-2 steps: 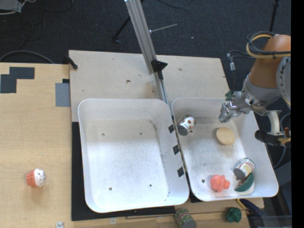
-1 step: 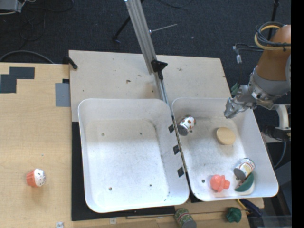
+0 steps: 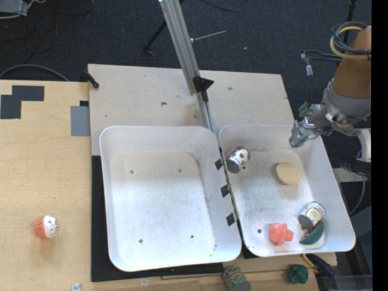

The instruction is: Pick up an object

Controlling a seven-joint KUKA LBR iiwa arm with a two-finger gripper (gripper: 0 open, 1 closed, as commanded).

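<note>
Leftmost, at the lower left of the frame, a small orange and white toy (image 3: pixel 45 227) lies on the wooden bench top (image 3: pixel 42 162), well outside either bin. Next comes the left bin (image 3: pixel 112 139), its speckled floor bare. Along the divide between the bins a metal strut (image 3: pixel 185 53) slants up toward the top centre.

Moving on to the right bin (image 3: pixel 339 214), the candidates sit apart from one another: a small white and red cup (image 3: pixel 238 159) on its side near the left wall, a tan disc (image 3: pixel 288 173) in the middle, a pink lump (image 3: pixel 279 233) toward the lower edge, and a tipped can (image 3: pixel 311 214) touching a dark green piece (image 3: pixel 315 235) at the lower right corner.

At the upper right of that bin hangs the gripper (image 3: pixel 298 137), above the rim and carrying nothing; whether its fingers are spread or closed cannot be told from this angle.

For a sound pick, the tan disc looks the best target: nearest the gripper, isolated, and flat. I would judge that the arm should centre over it, straddle its width squarely and descend straight, avoiding the crowded can and green piece, where a grasp could slip or catch two things.
</note>
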